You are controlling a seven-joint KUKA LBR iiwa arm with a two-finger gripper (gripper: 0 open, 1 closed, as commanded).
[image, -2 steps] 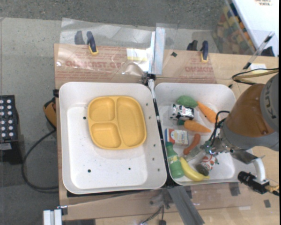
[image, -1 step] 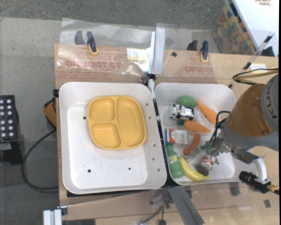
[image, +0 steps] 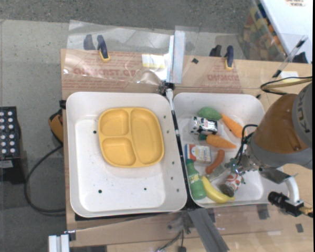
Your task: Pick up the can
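Observation:
The can [image: 232, 184], small with red and white markings, lies at the front right of the right bin [image: 254, 105], just right of a banana [image: 216, 192]. My gripper [image: 237, 168] reaches in from the right and hangs directly over the can's top end, very close to it or touching it. The grey arm with its orange band [image: 277, 130] covers the bin's right side. The can rests on the bin floor and is not lifted.
Also in the right bin are a green vegetable [image: 209, 113], a black-and-white toy [image: 205, 124], two carrots [image: 231, 125], a small carton [image: 200, 153], a sausage [image: 216, 161] and a green bottle [image: 193, 180]. The left bin [image: 84, 156] holds a yellow divided plate [image: 131, 136].

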